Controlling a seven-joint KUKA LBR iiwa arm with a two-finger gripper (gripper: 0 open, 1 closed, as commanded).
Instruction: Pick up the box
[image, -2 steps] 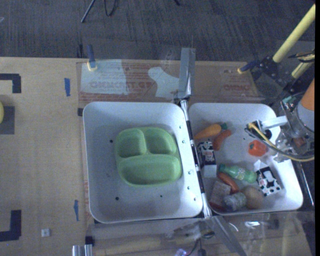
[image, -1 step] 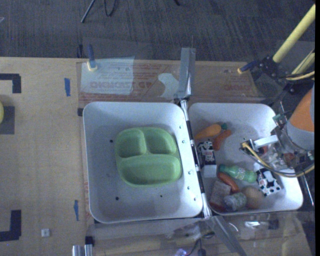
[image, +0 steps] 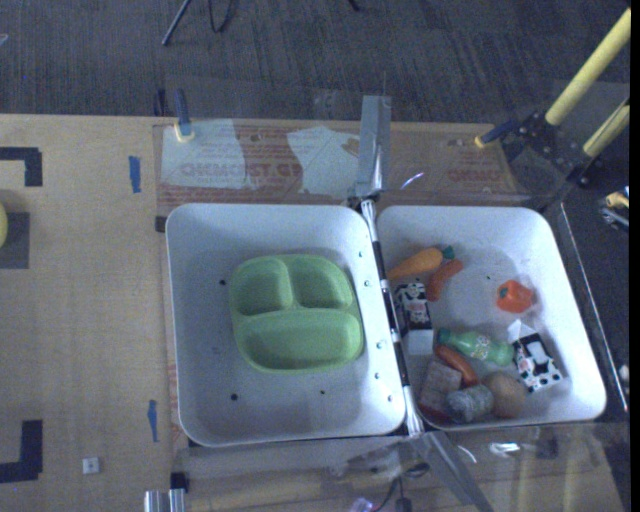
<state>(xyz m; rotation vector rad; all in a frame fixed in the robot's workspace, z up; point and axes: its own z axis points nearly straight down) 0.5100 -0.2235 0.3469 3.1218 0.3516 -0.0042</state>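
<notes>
The right bin (image: 560, 250) holds two small black-and-white cow-pattern boxes. One box (image: 413, 304) lies against the bin's left wall, just below a carrot (image: 415, 263). The other box (image: 537, 363) sits near the bin's front right corner, tilted. A brownish carton (image: 437, 384) lies at the front left of this bin, partly under other items.
A green divided plate (image: 297, 311) lies in the left bin (image: 200, 250). Also in the right bin are an orange pepper (image: 515, 295), a green bottle (image: 476, 347), a grey can (image: 470, 403) and a brown round item (image: 508, 393). A yellow-barred stand (image: 560, 120) is at the top right.
</notes>
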